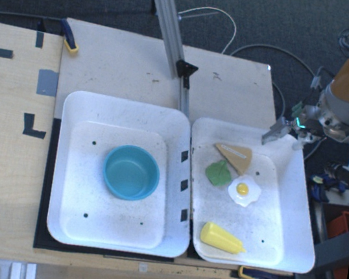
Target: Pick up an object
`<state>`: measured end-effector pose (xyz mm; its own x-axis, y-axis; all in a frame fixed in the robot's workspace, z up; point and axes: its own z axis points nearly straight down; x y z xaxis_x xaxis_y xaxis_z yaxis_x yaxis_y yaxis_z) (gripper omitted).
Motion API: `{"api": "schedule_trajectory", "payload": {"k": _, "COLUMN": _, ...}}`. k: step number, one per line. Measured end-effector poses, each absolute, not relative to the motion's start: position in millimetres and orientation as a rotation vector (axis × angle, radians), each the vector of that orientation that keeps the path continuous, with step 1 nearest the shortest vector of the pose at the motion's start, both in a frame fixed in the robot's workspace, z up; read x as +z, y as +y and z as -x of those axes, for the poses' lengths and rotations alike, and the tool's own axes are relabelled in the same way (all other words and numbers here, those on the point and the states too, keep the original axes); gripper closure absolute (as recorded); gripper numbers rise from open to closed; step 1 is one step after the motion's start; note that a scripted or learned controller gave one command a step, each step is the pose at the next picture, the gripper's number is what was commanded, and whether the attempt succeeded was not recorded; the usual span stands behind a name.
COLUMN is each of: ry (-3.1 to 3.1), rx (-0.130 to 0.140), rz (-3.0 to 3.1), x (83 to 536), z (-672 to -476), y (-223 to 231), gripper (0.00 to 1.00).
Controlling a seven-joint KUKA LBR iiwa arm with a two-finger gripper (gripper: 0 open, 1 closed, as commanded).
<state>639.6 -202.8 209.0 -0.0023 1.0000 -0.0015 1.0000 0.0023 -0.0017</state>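
I see a blue bowl point(132, 173) upright in the left bin point(67, 151); the right bin point(293, 220) holds a tan wedge point(235, 156), green lump point(218, 173), fried egg point(243, 192), yellow piece point(221, 238).

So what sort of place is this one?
Probably a robot lab bench: two white bins holding toy food like a fried egg, a taped wooden bench, and loose cables on dark carpet.

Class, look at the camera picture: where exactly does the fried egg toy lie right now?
The fried egg toy lies in the right bin, just right of the green leafy piece and below the tan wedge.
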Motion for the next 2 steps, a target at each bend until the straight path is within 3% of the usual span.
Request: {"api": "schedule_trajectory", "payload": {"k": 2, "ry": -2.225, "rx": -0.003, "rz": 2.222, "x": 97.9, "z": -641.6, "y": -198.1, "gripper": 0.0}}
